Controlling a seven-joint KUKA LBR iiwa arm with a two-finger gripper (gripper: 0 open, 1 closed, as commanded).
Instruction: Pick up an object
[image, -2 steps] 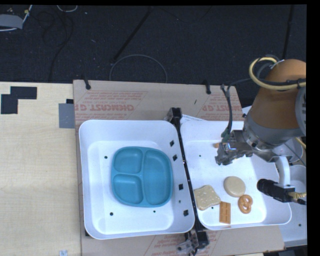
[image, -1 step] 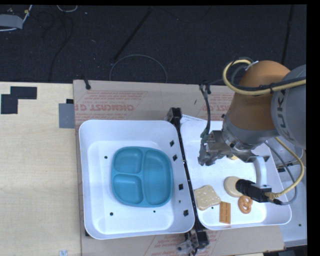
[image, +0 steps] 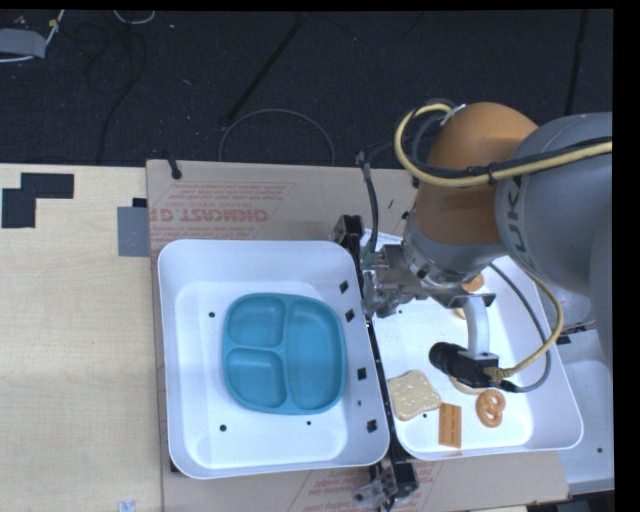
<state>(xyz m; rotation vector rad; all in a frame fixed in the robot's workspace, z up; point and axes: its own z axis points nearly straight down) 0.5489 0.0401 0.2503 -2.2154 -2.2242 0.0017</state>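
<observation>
Since the task names no particular object, the likely targets are three small food pieces in the right bin (image: 550, 410): a bread slice (image: 413, 393), an orange cracker (image: 450, 426) just beside it, and a pretzel (image: 490, 408) near both. All three lie flat toward the view's lower edge. The pincer (image: 383, 288) is up by the bin's left wall, at the divide between the two bins and apart from all three. I can't tell if it is spread or pressed together. Nothing is seen pinched.

Judgement: this is the approach step and the pick has not begun. To do it well:
- Shift toward the food pieces and centre over one.
- Take the bread slice, which looks the biggest and thickest. The cracker and pretzel look thin and easy to skate over.
- Come down on the bread's side away from the cracker, since the two nearly touch and a nudge is likely.
- Descend straight, close only at the bin floor, and lift straight up.

The left bin (image: 195, 420) holds a blue plate (image: 283, 352) with three compartments. It is broad and low and probably a poor grip, so skip it.

Writing:
- The cardboard sheet (image: 230, 200) under the bins has red print, upside down from this view and too blurred to read. There is more red print at its lower edge.
- The grey arm (image: 560, 200) shows large letters, cut off, looking like "UK".
- No labels are seen on the food or the plate.
- The table (image: 70, 350) is pale wood with black patches and no text.
</observation>
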